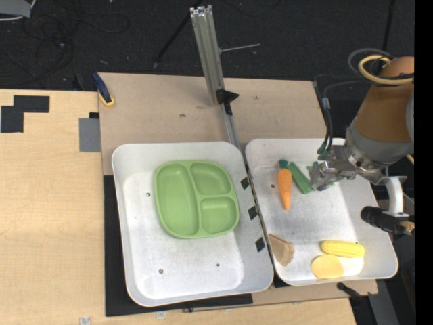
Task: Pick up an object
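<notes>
In the right bin (318,219) lies a toy carrot (285,189), its orange body pointing toward me and its green top (298,177) reaching right. My gripper (323,175) hangs low over the bin, just right of that green top and close to it. A yellow corn cob (344,249) and a yellow round piece (327,267) rest near the bin's front right corner. A tan wedge (283,251) sits at its front left.
The left bin (135,181) holds a green divided plate (197,198). A metal post (210,59) rises behind the bins. The grey arm with its orange band (382,114) crosses the right bin's far right side.
</notes>
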Action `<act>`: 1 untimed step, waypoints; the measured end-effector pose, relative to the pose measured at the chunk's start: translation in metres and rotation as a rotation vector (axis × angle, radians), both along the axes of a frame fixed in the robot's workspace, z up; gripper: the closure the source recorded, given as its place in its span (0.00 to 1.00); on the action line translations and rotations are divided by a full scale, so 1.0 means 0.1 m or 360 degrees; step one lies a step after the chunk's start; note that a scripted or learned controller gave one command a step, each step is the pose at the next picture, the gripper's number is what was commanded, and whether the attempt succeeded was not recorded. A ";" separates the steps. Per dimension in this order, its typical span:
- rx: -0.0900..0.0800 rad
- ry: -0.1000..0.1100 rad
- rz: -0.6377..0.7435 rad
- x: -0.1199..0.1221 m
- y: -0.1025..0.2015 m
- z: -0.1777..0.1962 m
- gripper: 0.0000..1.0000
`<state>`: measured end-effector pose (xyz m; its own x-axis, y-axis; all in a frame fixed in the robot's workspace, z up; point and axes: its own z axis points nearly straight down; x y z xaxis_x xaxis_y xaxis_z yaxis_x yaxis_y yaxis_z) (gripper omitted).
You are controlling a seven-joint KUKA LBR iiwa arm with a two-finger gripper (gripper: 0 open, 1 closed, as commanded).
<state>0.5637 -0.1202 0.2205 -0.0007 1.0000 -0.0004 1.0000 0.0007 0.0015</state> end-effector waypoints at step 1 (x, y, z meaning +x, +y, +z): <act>0.0000 0.0001 0.0001 0.01 0.10 0.51 1.00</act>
<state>0.5649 -0.1107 0.2713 -0.0014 1.0000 -0.0003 1.0000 0.0014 0.0010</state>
